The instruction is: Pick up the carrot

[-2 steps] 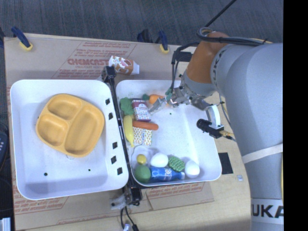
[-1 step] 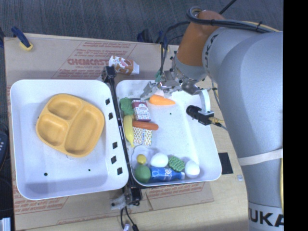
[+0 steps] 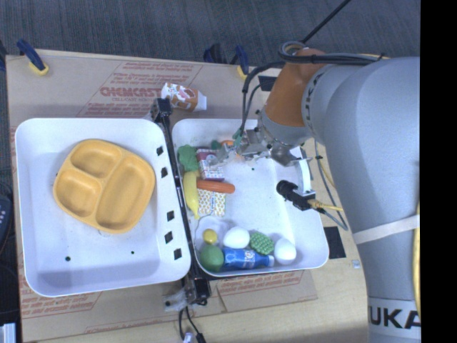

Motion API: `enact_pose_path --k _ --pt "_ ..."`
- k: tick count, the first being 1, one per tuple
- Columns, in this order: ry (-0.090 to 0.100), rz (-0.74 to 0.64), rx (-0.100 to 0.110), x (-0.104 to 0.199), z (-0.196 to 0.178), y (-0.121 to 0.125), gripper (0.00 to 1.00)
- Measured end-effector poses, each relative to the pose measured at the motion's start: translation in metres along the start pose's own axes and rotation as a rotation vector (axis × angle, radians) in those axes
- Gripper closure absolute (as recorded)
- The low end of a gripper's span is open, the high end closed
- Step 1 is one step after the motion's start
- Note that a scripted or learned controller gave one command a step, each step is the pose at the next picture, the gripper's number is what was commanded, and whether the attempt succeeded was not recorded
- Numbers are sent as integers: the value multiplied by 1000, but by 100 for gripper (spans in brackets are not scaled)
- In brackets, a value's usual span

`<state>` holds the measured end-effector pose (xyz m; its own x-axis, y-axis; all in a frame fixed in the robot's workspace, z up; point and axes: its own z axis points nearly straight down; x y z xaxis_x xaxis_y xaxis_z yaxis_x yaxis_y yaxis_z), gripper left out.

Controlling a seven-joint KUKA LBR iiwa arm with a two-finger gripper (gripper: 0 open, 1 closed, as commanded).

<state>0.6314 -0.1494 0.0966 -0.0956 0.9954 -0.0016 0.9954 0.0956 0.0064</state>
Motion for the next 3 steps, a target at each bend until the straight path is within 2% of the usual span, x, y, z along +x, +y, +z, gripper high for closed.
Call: enact_pose_path --k 1,2,3 --pt "-1 235 -4 17 0 -45 0" --pt "0 605 5 20 1 22 0" --pt "2 541 0 0 0 -11 0"
